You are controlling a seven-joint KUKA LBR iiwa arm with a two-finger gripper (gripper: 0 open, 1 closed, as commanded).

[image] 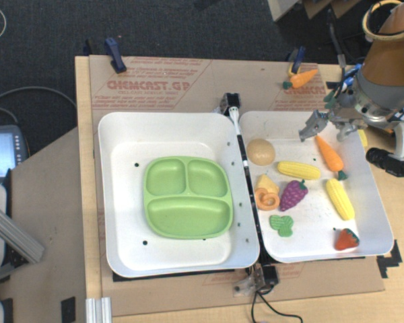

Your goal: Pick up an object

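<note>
1. The gripper (328, 125) is hanging over the right bin (374, 242), near its far edge, with its fingers spread apart and gripping nothing.
2. A carrot (329, 155) is lying just below the fingers.
3. Two corn cobs, one (298, 171) mid-bin and one (340, 198) to its right, are lying nearby, along with grapes (293, 194), a potato (260, 151) and a strawberry (346, 239).
4. A green plate (187, 197) is sitting in the left bin (114, 147).
</note>
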